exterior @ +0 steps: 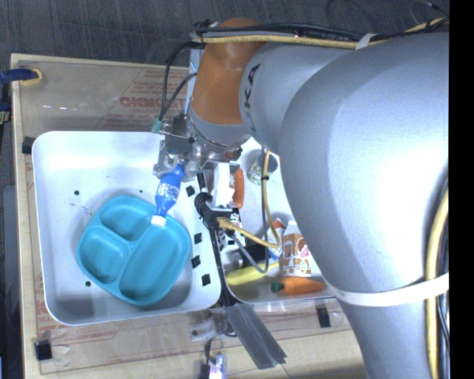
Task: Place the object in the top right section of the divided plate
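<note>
A blue divided plate [132,249] lies in the left white bin [63,180], toward its lower middle. A small blue bottle with a white cap [167,197] hangs tilted above the plate's upper right edge, cap pointing down. My gripper [176,166] sits right over the bottle's upper end and appears shut on it. The arm's wrist and orange band [221,77] cover the bin's top right corner.
The right bin [257,294] holds a carrot [300,287], a yellow banana-like item [245,275], a printed carton [294,253] and an orange sausage shape [238,188]. The large grey arm body hides most of that bin. Black clips mark the divider between bins.
</note>
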`<action>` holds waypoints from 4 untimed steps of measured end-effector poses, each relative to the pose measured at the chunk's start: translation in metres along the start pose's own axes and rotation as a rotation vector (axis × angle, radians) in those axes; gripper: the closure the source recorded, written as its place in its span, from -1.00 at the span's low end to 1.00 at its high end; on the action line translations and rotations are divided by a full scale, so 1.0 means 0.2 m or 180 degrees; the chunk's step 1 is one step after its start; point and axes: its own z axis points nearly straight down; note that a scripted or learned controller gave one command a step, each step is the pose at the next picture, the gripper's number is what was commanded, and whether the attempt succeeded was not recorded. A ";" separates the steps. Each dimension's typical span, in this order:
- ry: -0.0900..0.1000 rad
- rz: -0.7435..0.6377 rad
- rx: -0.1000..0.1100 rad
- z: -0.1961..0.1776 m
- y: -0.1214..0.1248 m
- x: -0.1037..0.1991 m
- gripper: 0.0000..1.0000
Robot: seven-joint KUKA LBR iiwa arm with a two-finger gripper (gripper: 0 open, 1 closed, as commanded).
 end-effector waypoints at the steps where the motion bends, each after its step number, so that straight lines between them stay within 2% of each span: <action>1: -0.0002 -0.0268 0.0016 0.01 -0.06 0.04 1.00; 2: -0.0001 -0.0633 0.0020 0.01 -0.08 -0.04 1.00; 3: -0.0001 -0.0879 0.0025 0.01 -0.12 0.04 1.00; 4: -0.0002 -0.0468 0.0000 -0.25 -0.13 -0.30 1.00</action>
